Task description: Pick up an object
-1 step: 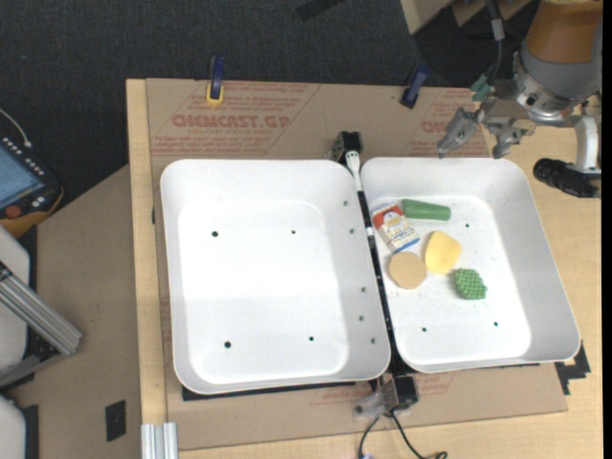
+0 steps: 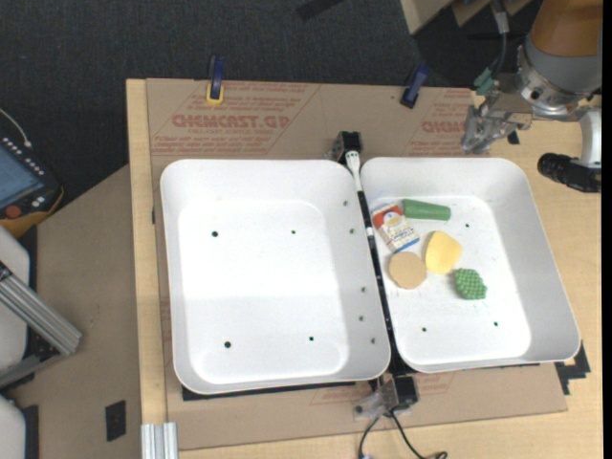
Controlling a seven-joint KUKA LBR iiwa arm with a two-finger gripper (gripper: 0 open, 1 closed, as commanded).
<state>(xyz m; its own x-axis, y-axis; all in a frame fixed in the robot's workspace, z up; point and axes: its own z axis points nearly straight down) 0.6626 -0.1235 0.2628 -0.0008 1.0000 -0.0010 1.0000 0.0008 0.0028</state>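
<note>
Objects cluster near the right white plastic bin's (image 2: pixel 535 256) left wall: green cylinder (image 2: pixel 426 210), red-white packet (image 2: pixel 394 229), tan disc (image 2: pixel 407 271), yellow lump (image 2: pixel 442 252), green knobbly ball (image 2: pixel 469 283); tool (image 2: pixel 481 132) above the bin's far edge, grip state unclear.

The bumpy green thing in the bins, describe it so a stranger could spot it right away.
Look in the right bin, where five small items cluster. The bumpy green ball sits lowest and rightmost, just below the yellow piece. Unlike the smooth green cylinder, it is round and knobbly.
</note>
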